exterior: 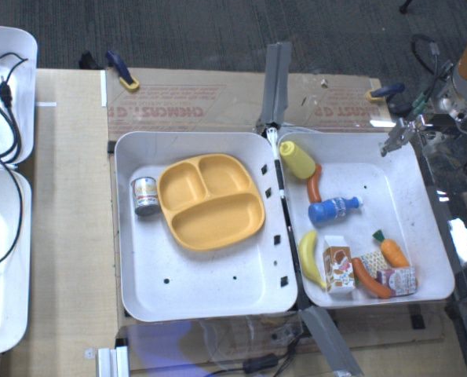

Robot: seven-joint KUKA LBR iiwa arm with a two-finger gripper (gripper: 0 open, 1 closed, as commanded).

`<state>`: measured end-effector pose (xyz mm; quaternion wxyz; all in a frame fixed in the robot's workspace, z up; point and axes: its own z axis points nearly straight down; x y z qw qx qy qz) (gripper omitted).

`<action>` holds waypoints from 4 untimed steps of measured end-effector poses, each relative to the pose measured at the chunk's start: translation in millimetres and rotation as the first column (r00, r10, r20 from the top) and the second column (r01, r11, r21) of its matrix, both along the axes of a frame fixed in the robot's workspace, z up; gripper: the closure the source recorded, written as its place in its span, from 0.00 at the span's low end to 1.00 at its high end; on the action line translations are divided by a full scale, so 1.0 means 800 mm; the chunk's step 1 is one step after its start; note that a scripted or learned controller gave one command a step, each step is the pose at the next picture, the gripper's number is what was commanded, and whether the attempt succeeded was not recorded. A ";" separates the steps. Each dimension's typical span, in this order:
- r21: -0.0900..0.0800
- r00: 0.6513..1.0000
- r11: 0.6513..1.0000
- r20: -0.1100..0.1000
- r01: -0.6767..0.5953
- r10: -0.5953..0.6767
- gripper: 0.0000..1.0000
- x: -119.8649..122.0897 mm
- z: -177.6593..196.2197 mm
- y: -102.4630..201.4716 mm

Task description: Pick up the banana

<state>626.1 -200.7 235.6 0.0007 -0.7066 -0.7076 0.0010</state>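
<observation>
Banana (308, 259): lay in the right bin (421, 210), close along its left wall toward the front corner, long axis running roughly front to back.
Neighbours: stood crowded on its right by a small carton (339, 269), touching or very nearly so; a blue bottle (333, 209) lay just behind both.
Further clutter: a sausage (370, 280), a carrot (393, 251) and a little box (398, 281) sat toward the front right, well clear of the approach.
Gripper (395, 138): hung over the bin's back right rim, well apart from the banana and holding nothing visible; spread or pressed together could not be told at this size.
Step in hand: judged to be the approach, with the whole crossing of the bin yet to be made.
Path: best taken high over the blue bottle, then straight down, not dragged across the bin floor.
Grip line: best set across the banana's short width near its middle, where the curve sat most exposed.
Tight spot: little room seen between wall and carton, so a narrow, well-centred descent was called for.
Risk: likely a nudge of the carton, or a pinch on the bin wall instead of the fruit.
Left bin (139, 289): held a yellow plate (209, 203) and a tin (145, 195), no part of this step.
</observation>
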 end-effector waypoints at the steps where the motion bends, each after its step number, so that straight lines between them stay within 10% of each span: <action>1: 0.000 0.999 0.999 -0.001 -0.052 0.052 0.00 0.041 -0.094 0.066; 2: -0.001 0.955 0.955 -0.001 0.295 -0.295 0.00 0.040 -0.180 0.133; 3: -0.003 0.956 0.956 -0.001 0.293 -0.293 1.00 0.040 -0.168 0.133; 4: -0.003 0.956 0.956 -0.001 0.294 -0.294 0.00 0.040 -0.168 0.133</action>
